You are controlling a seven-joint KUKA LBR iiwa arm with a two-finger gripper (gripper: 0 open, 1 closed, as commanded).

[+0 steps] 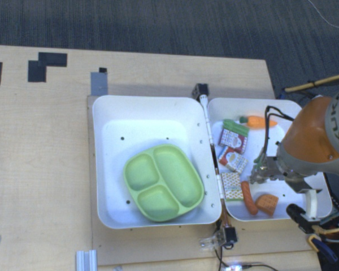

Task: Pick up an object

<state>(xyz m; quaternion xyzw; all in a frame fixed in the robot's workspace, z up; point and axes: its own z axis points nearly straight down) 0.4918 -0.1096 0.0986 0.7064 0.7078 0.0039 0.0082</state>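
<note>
The right bin (291, 107) holds several small items. A green and red packet (234, 134) lies near its back. A white and red packet (233, 160) sits below that, and a checkered packet (232, 185) lies by the left wall. An orange-red sausage shape (248, 198) and an orange block (266, 203) lie at the front. An orange-capped item (255, 121) rests at the back. My gripper (259, 171) hangs low inside this bin, just above the sausage shape and the block and right of the white and red packet. The arm's orange band (308, 131) hides the bin's right part.
The left bin (110, 151) holds a green divided plate (163, 182) with three compartments. A black clamp (201, 89) sits at the back between the bins. Cables and a connector (225, 237) lie at the bench's front edge.
</note>
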